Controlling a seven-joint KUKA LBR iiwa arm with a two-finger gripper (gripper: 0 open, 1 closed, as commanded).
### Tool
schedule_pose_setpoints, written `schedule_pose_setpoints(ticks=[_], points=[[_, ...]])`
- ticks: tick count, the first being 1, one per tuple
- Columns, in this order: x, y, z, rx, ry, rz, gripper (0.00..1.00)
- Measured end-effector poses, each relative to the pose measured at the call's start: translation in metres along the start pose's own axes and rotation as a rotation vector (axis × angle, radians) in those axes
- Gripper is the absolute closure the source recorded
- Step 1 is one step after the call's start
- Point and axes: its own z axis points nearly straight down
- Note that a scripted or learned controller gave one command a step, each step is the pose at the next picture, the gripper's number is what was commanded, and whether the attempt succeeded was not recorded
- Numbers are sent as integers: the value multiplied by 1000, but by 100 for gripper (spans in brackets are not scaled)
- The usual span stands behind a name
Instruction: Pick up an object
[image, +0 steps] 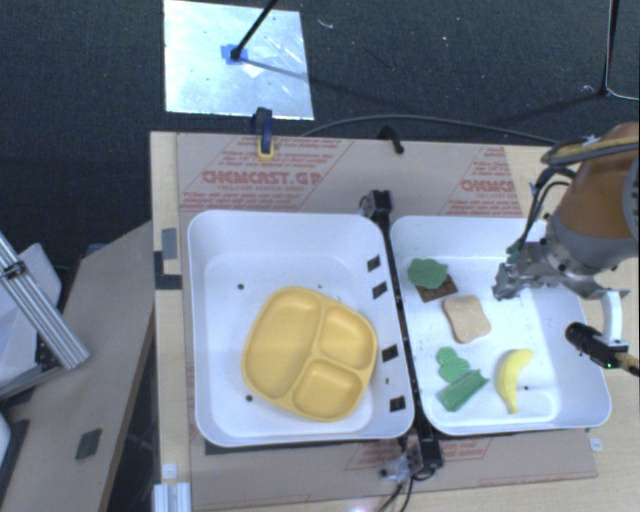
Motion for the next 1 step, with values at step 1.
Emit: schedule_pose_setpoints(ticks=[1], points=[[-5, 1, -44, -1, 0, 0, 100]])
